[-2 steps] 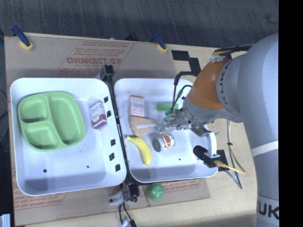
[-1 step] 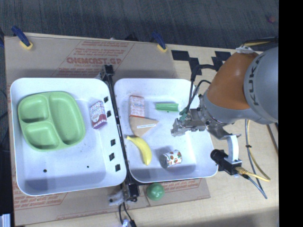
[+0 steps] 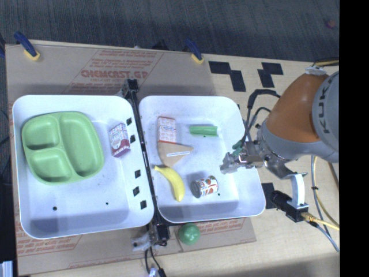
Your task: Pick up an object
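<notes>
Two shallow white bins sit side by side on a bench. At 3 o'clock in the right bin (image 3: pixel 230 105), the gripper (image 3: pixel 233 162) hangs over bare floor — whether it is open or closed I cannot tell. Toward 9 o'clock from it lie a banana (image 3: pixel 171 180), a small can (image 3: pixel 204 187), a tan wedge (image 3: pixel 173 151), a carton (image 3: pixel 166 129) and a green cylinder (image 3: pixel 203 130). The left bin (image 3: pixel 69 218) holds a green divided tray (image 3: pixel 62 146) and a red packet (image 3: pixel 119 139).

The bench (image 3: pixel 277 247) bears two white bins (image 3: pixel 75 212).
</notes>
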{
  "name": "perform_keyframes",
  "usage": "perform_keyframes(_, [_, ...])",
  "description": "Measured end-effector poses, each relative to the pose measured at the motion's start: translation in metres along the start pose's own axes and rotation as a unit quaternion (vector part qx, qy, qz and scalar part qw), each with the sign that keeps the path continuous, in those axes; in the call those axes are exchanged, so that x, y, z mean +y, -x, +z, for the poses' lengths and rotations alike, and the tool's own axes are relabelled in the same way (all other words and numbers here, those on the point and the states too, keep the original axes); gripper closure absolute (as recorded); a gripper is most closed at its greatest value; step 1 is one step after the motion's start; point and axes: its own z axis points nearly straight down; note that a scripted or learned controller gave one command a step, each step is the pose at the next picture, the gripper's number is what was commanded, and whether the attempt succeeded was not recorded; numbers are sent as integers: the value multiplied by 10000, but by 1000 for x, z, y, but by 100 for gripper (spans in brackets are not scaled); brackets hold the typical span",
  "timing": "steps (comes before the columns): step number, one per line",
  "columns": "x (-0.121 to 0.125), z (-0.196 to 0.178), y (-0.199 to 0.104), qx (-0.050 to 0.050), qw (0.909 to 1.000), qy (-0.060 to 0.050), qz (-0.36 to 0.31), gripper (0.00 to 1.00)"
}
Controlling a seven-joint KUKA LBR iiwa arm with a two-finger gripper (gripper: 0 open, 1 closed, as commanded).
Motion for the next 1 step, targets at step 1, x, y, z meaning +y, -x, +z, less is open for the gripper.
perform_keyframes(1, [1, -42, -21, 0, 10000, 11, -6, 100])
